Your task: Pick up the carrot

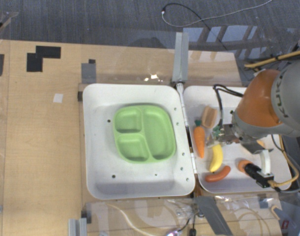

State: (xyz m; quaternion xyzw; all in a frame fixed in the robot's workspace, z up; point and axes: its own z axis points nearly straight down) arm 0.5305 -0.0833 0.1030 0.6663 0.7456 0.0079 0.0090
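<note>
The carrot [199, 140] is orange with a green tip. It lies lengthwise against the left wall of the right bin [283, 183]. My gripper [223, 134] hangs low over that bin, just right of the carrot and above the banana's upper end. The grey wrist and its orange band [257, 106] cover most of the gripper from above. Nothing shows held in it.
A yellow banana [216, 158], a red sausage [217, 174], a tan bread piece [209, 117] and a small orange-red item [245, 165] share the right bin. The left bin [98, 181] holds a green divided plate [142, 133]. Cables trail at the right.
</note>
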